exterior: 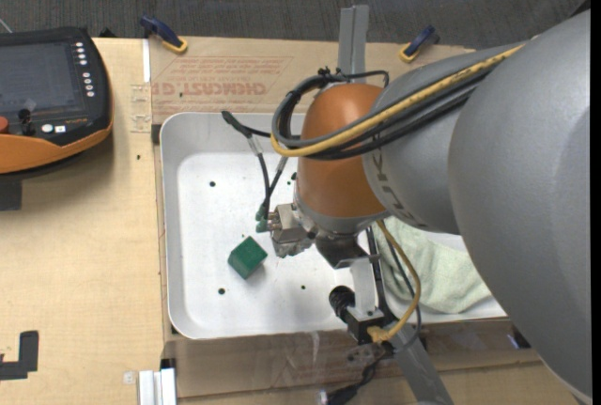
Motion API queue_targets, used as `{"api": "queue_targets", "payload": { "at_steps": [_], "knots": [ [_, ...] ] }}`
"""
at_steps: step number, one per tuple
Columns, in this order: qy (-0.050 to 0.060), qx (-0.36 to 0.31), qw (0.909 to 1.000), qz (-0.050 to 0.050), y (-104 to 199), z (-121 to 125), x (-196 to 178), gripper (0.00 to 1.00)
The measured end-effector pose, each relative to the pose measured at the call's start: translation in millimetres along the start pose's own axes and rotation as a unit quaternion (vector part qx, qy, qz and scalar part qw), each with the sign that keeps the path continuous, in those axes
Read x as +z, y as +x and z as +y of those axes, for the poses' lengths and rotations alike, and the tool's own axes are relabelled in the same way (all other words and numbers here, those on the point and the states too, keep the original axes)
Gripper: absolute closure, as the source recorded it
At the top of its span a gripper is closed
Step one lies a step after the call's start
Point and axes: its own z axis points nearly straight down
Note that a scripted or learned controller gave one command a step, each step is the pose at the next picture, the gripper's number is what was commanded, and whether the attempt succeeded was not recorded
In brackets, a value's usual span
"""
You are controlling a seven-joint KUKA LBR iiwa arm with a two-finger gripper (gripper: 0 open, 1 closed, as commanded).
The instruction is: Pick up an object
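A small green block lies on the floor of the left white bin, a little left of the bin's middle. The arm's orange wrist band hangs over the bin's right part, with the gripper below it, just right of the green block and close to it. The wrist hides the gripper's tips.
A pale green cloth lies in the right bin, mostly under the arm. An orange and black teach pendant rests on the bench at the left. Two clamps hold the cardboard sheet behind the bins. Cables loop around the wrist.
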Motion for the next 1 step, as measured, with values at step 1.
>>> {"api": "queue_targets", "payload": {
  "at_steps": [1],
  "knots": [
    [0.001,-0.048,0.9988,0.000,-23.7,-3.5,41.9,1.00]
  ]
}}
